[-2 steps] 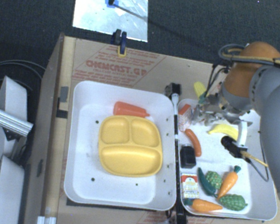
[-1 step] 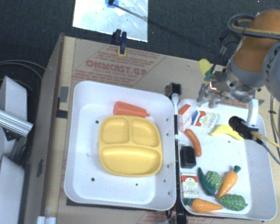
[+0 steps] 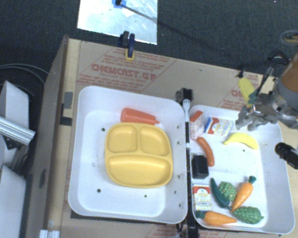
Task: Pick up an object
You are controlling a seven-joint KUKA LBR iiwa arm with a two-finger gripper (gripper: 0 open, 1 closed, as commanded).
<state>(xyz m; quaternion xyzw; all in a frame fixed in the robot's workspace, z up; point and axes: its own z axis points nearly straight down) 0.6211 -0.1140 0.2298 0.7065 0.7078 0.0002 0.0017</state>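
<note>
1. I have the gripper [image 3: 251, 123] hanging over the far end of the right bin [image 3: 284, 180], the arm coming in from the right. Nothing sits between its fingers that I can see. Whether they are apart or together I cannot tell from this slant.

2. The nearest thing to it is the banana [image 3: 242, 139], lying flat on the bin floor just in front of and below the fingertips, apart from them. I judge that to be the likeliest target, since the tool is poised almost above it.

3. The rest of the right bin is crowded toward the near side: a sausage [image 3: 206, 150], a black block [image 3: 200, 166], two carrots [image 3: 244, 193] [image 3: 219, 218] and some green vegetables [image 3: 226, 191]. That clutter would make a clean grasp harder there, I think, while the banana has bare floor around it.

4. The left bin [image 3: 91, 151] holds a yellow divided plate [image 3: 138, 155] with an orange piece [image 3: 137, 116] just behind it, well apart from the tool.

5. To my eye, the pick has not yet begun; a short drop onto the banana is what remains.
</note>
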